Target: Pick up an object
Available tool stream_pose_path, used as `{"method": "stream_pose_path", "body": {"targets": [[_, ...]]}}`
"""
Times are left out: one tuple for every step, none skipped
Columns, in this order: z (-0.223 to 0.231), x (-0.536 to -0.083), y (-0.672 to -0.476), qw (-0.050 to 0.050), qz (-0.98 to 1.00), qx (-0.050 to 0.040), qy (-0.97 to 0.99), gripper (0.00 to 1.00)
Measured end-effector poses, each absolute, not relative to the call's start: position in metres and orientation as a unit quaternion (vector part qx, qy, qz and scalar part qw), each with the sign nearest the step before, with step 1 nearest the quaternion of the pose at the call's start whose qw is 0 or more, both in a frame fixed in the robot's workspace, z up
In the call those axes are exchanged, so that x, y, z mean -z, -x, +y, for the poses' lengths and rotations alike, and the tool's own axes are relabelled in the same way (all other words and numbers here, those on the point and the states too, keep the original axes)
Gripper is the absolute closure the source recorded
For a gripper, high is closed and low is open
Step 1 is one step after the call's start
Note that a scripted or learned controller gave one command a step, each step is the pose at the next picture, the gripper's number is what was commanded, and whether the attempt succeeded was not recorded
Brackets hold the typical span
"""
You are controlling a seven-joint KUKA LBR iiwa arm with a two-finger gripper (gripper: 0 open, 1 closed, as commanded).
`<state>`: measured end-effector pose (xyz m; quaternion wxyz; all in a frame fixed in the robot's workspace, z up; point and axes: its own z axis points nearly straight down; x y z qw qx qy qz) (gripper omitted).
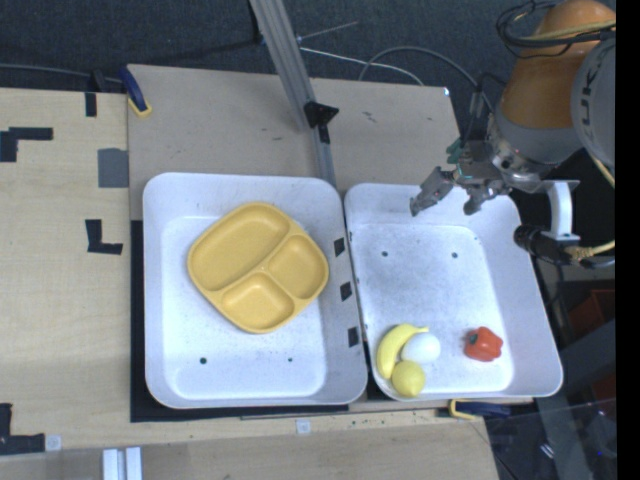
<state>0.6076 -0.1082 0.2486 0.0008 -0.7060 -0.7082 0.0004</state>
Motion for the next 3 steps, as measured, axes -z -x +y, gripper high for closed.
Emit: {"method": "stream_pose_path", "body": {"targets": [[-0.108, -0.249, -0.608, 0.001, -0.708, -0.0002, 0.706, 0.0], [-0.106, -0.184, -0.608, 0.003, -0.708, -0.0029, 0.706, 0.0], [-0.115, -0.126, -0.608, 0.002, -0.707, -0.0029, 0.707, 0.0]]}}
